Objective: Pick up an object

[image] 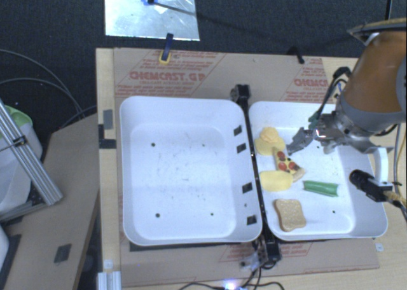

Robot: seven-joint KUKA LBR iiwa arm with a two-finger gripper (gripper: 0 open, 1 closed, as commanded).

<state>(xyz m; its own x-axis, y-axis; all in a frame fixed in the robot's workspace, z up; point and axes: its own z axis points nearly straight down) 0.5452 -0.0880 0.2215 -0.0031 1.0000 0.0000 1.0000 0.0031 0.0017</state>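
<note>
White bins [184,107], two of them, are sitting side by side; five toy foods [280,171] are lying in the right one, beneath the pincer [297,144], its opening unclear.

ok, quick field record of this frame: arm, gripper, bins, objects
arm: reaches in from the view's right, over the right bin
gripper: above the right bin's upper middle, near the yellow pieces; nothing seen between its fingers
left bin: white, shallow
objects in right bin: yellow piece, pizza slice, second yellow piece, green pod, bread slice
task status: no object lifted yet
</note>
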